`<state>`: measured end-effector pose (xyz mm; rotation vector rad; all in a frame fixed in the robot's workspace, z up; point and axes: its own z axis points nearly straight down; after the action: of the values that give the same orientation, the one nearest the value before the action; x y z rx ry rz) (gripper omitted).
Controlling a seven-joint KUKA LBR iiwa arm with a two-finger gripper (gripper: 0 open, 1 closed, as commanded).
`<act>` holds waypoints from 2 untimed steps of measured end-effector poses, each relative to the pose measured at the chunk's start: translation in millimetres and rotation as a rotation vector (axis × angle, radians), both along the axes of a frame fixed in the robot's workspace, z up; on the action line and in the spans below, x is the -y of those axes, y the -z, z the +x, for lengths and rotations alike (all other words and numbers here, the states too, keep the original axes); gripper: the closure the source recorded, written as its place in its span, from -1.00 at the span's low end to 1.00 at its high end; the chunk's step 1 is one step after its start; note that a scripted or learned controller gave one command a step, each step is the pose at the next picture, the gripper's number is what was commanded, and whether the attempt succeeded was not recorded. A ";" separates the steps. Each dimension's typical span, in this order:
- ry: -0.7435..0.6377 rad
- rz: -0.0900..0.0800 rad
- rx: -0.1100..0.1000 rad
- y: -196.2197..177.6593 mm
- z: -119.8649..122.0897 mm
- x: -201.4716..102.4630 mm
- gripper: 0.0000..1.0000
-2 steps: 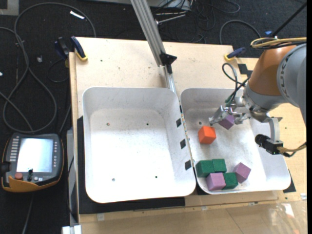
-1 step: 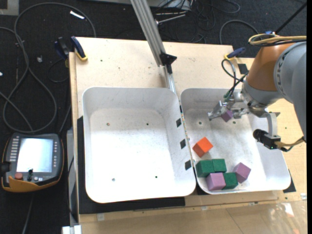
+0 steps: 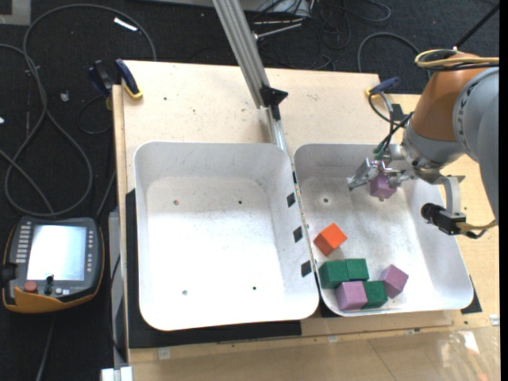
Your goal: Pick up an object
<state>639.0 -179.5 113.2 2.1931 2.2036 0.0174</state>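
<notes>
My gripper (image 3: 379,178) hangs over the back part of the right bin (image 3: 444,248), shut on a small purple block (image 3: 383,186) that shows between its fingers. Lower in the same bin lie an orange cube (image 3: 330,238), a green block (image 3: 343,271), a second green block (image 3: 375,293), a purple cube (image 3: 352,294) and another purple cube (image 3: 394,279), all clustered near the front edge. The grey arm with its orange band (image 3: 444,105) comes in from the right.
The left bin (image 3: 151,213) sits beside the right one, sharing a raised middle wall. A slanted metal rail (image 3: 242,42) runs down to the bins' back junction. A teach pendant (image 3: 51,260) lies off the bench at left.
</notes>
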 end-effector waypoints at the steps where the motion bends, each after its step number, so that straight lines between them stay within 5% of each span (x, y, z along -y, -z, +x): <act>1: 0.000 0.001 0.004 1.1 11.3 34.8 -1.00; 2: -0.002 -0.002 0.010 -12.0 13.8 35.0 1.00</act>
<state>652.7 -214.5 125.2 2.1845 2.2001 0.0272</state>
